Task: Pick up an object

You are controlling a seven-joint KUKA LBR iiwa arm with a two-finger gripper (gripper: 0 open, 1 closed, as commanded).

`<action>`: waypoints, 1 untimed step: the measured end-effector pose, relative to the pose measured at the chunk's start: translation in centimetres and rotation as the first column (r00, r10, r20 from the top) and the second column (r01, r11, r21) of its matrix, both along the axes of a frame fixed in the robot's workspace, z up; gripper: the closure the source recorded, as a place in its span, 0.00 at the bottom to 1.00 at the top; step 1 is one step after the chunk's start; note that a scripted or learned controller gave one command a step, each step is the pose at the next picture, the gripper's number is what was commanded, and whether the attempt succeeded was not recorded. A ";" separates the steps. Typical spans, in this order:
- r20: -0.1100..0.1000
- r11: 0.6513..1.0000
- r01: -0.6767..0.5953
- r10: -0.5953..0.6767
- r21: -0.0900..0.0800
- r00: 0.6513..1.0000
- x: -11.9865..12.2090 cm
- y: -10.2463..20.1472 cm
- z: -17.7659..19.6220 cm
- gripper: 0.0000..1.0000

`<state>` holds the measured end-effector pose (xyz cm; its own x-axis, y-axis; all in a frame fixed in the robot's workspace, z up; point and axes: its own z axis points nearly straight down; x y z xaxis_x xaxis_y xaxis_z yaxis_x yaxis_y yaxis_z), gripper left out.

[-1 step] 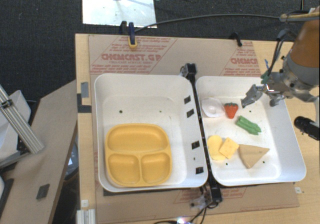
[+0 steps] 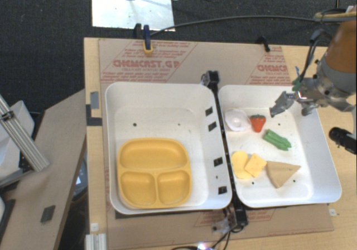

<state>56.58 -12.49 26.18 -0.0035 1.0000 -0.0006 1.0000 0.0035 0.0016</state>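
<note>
Gripper [image 2: 292, 103] hangs open and empty over the right bin [image 2: 326, 148], near its far edge. Beneath it lie toy foods: a red strawberry [image 2: 257, 123], a green pea pod [image 2: 277, 139], yellow cheese [image 2: 256, 164] and a tan wedge [image 2: 282, 173]. A yellow divided tray [image 2: 155, 172] sits in the left bin [image 2: 162, 101].

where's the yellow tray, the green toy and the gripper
yellow tray [image 2: 154, 154], camera view, on the bare floor of its large upper compartment
green toy [image 2: 277, 139], camera view, on the middle of its body
gripper [image 2: 291, 104], camera view, midway between its fingertips, above the right bin
</note>
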 end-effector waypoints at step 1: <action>-0.001 1.000 0.003 -0.003 0.000 1.000 0.6 -0.6 -4.5 0.00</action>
